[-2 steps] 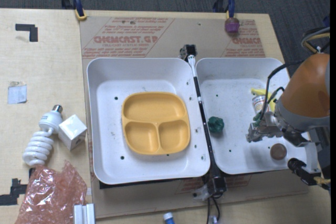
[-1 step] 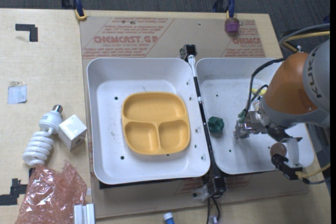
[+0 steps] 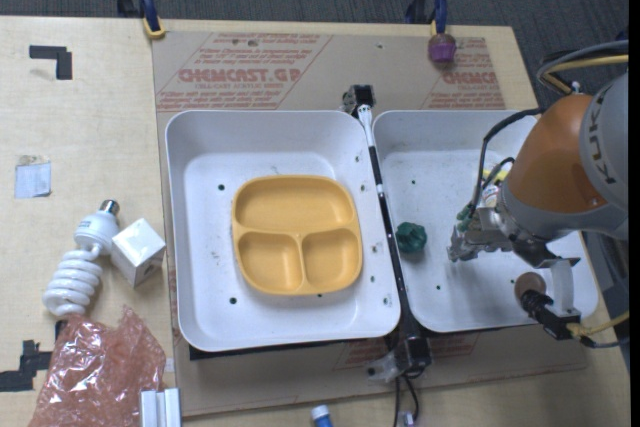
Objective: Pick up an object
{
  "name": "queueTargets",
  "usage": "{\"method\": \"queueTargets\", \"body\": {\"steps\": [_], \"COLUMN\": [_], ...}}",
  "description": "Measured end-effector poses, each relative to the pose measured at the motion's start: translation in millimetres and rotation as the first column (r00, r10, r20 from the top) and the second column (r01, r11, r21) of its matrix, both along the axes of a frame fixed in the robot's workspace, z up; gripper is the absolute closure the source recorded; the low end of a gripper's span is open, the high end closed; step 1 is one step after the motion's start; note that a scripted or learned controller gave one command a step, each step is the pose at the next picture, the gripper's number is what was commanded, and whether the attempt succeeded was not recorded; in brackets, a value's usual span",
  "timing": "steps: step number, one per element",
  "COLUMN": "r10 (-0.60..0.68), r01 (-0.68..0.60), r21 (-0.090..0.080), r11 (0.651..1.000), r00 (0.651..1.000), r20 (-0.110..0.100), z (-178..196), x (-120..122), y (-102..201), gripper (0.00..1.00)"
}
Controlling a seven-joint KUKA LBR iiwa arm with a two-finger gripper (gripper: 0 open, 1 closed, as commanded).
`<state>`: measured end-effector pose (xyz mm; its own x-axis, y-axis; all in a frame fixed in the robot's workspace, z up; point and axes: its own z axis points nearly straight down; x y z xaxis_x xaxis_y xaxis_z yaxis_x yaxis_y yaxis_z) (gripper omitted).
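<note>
The small green object (image 3: 410, 237) lies on the floor of the right bin (image 3: 440, 310), close against its left wall. The gripper (image 3: 466, 245) hangs over the same bin just right of it, so the coming move is a short shift left. I cannot tell its state. The left bin (image 3: 200, 215) holds a yellow divided tray (image 3: 297, 233).

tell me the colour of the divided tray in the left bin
Yellow-orange divided tray, seen in the camera view.
</note>
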<state>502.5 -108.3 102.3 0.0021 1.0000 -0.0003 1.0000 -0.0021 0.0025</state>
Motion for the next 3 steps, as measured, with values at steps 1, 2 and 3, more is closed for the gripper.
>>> {"method": "queueTargets", "body": {"steps": [1, 2, 3], "r10": [0.003, 0.004, 0.001], "r01": [-0.003, -0.004, -0.001], "r21": [-0.001, -0.001, 0.000], "r11": [1.000, 1.000, 1.000], "r00": [1.000, 1.000, 1.000], "r20": [-0.001, -0.002, -0.002], "z": [90, 90, 36], "x": [50, 50, 10], "y": [64, 64, -13], "gripper": [1.00, 0.00, 0.00]}}
